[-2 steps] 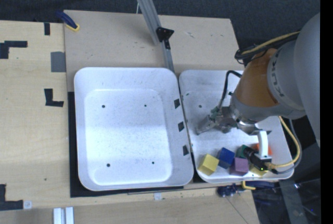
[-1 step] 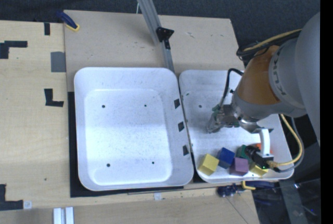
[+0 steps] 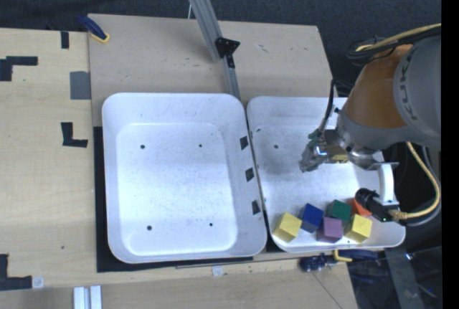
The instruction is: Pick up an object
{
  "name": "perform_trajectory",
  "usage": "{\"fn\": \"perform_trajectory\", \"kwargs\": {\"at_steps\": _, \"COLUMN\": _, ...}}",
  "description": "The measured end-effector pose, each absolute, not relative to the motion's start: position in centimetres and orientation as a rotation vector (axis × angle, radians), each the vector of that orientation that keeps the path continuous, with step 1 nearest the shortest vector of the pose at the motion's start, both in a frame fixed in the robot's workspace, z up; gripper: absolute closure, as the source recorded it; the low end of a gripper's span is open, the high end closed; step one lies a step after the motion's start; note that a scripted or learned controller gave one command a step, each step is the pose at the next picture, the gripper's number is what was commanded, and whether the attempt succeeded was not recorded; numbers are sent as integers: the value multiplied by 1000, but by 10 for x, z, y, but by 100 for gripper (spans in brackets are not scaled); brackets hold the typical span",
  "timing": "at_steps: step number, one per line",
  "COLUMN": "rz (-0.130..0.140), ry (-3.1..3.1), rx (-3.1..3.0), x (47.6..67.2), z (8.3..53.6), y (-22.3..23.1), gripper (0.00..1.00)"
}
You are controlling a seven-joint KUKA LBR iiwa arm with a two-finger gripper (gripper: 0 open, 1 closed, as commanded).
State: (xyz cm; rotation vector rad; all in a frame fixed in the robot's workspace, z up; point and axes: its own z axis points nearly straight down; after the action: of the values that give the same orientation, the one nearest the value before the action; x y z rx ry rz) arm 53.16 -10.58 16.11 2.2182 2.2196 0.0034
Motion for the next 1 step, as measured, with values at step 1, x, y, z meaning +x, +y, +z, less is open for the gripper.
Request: {"fn": "perform_trajectory", "kwargs": {"at_steps": 1, "rz": 3, "ry": 2221, "rx": 2218, "x": 531, "z": 203, "y": -105, "gripper": 100}}
